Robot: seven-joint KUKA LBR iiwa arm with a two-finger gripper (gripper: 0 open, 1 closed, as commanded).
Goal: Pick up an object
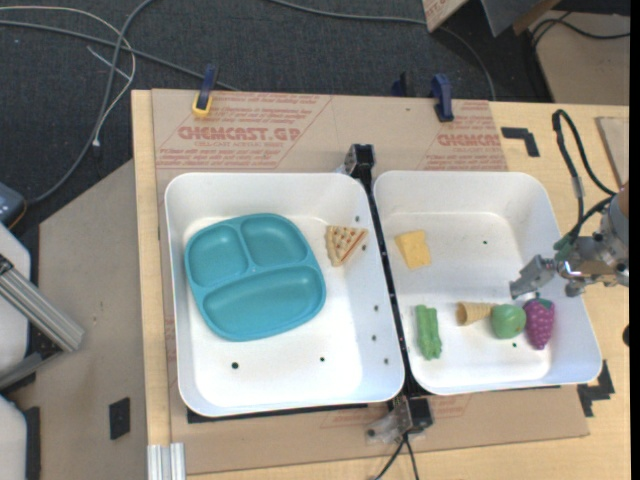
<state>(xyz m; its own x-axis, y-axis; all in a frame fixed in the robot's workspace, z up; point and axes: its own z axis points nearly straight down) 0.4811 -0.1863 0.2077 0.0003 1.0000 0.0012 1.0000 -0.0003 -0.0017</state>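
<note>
Gripper (pixel 535 280) of grey metal reaches in from the right over the right shallow white plastic bin (pixel 470 188), hanging just above and beside the purple toy grape bunch (pixel 539 322); whether its fingers are open or shut cannot be told, and nothing shows between them. Most of the arm is cut off at the right edge.

Just left of the grapes, touching or nearly so, lies a round green toy fruit (pixel 507 321), with a small tan cone-shaped piece (pixel 470 314) beside it. Farther left, near the bin's inner wall, rests a green elongated toy vegetable (pixel 428 331). A yellow toy cheese wedge (pixel 413 249) sits apart toward the upper left of this bin. These pieces crowd the lower strip of the bin, close to its front and right rims; the upper middle is bare white floor.

The left white plastic bin (pixel 190 358) holds a teal divided plastic plate (pixel 255 274) and, just beside the plate's right rim, a tan waffle-patterned toy wedge (pixel 345 243). Both bins rest on a brown cardboard sheet (pixel 250 128) over the bench, held by a yellow clamp (pixel 207 89) and a blue clamp (pixel 441 96) at the far edge.
</note>
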